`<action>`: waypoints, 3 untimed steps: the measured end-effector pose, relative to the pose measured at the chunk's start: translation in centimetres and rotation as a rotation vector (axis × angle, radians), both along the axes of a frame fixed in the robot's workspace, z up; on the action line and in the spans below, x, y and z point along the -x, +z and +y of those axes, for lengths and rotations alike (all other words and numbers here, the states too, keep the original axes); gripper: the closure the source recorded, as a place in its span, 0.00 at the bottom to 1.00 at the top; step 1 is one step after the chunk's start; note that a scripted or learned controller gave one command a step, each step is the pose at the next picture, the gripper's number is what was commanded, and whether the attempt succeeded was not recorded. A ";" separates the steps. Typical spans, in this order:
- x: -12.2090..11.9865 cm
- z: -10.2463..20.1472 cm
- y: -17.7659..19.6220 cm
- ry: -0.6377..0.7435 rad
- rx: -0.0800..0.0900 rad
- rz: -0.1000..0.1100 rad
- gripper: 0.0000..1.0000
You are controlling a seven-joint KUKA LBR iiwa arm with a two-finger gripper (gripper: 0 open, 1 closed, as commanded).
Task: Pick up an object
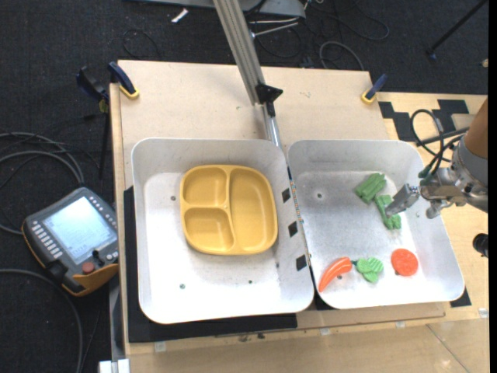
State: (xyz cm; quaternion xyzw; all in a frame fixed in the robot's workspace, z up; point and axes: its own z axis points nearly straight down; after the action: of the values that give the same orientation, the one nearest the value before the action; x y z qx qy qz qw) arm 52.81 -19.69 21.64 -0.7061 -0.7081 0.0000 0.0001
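Jaws (405,199) just beside green toy (387,210), right bin (342,162).

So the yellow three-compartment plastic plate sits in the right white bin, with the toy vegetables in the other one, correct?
Not quite. The camera view shows the yellow three-compartment plastic plate in the left white bin; the toy vegetables lie in the right bin.

The grey robot arm (475,150) is cut off by the right edge of the picture, so most of its body is not seen. Its metal two-finger gripper (403,200) hangs over the green L-shaped toy piece (386,210) and hides a part of it. Whether the fingers touch this piece is too small to tell.
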 end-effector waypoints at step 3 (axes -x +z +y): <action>1.0 -1.2 -11.9 -0.004 -0.002 0.006 0.00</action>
State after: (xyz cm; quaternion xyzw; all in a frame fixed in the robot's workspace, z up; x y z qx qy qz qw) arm 51.82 -20.87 9.74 -0.7074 -0.7068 0.0016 0.0029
